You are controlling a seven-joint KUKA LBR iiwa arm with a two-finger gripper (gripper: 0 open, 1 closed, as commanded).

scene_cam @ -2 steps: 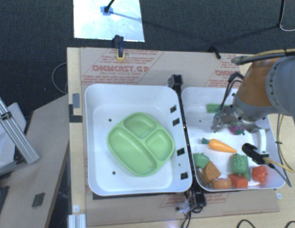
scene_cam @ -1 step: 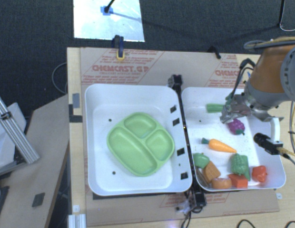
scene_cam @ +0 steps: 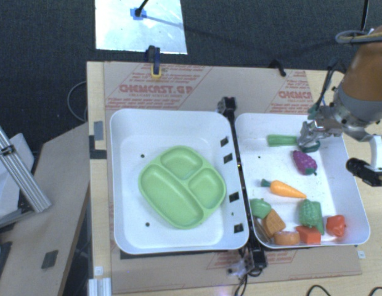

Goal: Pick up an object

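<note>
- The gripper (scene_cam: 310, 139) hangs over the right bin (scene_cam: 357, 217), near its far edge, at the right end of a green cucumber (scene_cam: 281, 140) that lies flat on the bin floor.
- From here I cannot tell whether it is spread or pressed together, nor whether it touches the cucumber or merely sits just above its tip.
- Just below the gripper lies a bunch of purple grapes (scene_cam: 305, 161), close to it but seemingly apart.
- Nearer the middle of the same bin a carrot (scene_cam: 284, 189) lies on its side, its green top pointing left.
- Along the near edge of that bin sits a huddle of play food: a green piece (scene_cam: 260, 208) at the left, an orange-brown piece (scene_cam: 273, 221) just beside it, an orange one (scene_cam: 288, 237), a red block (scene_cam: 310, 234), a green pepper (scene_cam: 310, 213) above the block, and a red tomato (scene_cam: 336, 225) at the right.
- The arm (scene_cam: 365, 73) comes in from the right, its orange band showing above the grey wrist.
- The left bin (scene_cam: 126, 165) holds a green divided plate (scene_cam: 182, 187), lying flat near its middle, well apart from the gripper.
- Both bins rest on a cardboard sheet (scene_cam: 178, 88) with red lettering.
</note>
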